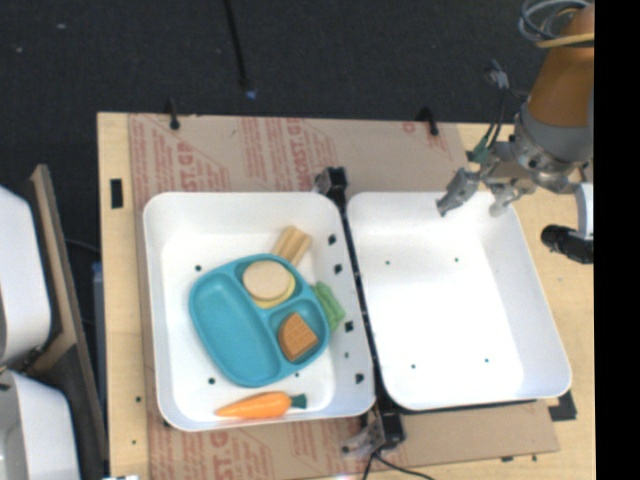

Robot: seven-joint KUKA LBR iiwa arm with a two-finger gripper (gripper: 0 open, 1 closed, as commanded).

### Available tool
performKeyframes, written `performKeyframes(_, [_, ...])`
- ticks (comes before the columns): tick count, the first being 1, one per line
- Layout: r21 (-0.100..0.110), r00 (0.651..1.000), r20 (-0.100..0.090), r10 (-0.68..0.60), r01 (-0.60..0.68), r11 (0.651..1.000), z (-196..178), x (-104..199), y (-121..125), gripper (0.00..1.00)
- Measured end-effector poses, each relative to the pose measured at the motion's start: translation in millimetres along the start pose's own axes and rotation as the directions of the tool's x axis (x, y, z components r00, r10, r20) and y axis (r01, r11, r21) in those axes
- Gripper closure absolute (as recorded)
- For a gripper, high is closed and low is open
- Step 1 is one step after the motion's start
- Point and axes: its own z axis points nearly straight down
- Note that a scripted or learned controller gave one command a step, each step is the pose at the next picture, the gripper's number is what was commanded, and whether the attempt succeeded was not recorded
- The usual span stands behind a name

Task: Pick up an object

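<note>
The left bin (170,238) holds a blue divided plate (225,333) with a round tan cookie (269,281) and a brown waffle piece (299,336) on it. A tan wooden block (292,243) lies behind the plate, a green piece (331,305) pokes out at its right, and an orange carrot (256,405) lies by the front wall. My gripper (476,196) hovers over the far rim of the right bin (460,308), its two fingers spread apart with nothing between them.
A black clamp (332,180) sits at the far end of the divider between the bins. The bins rest on a cardboard sheet (230,153) over the wooden bench. A black cable (235,38) runs across the dark floor behind.
</note>
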Motion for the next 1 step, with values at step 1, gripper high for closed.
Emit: performKeyframes(1, [-0.001,1.000,0.000,0.000,0.000,1.000,-10.6,-0.4,0.2,1.00])
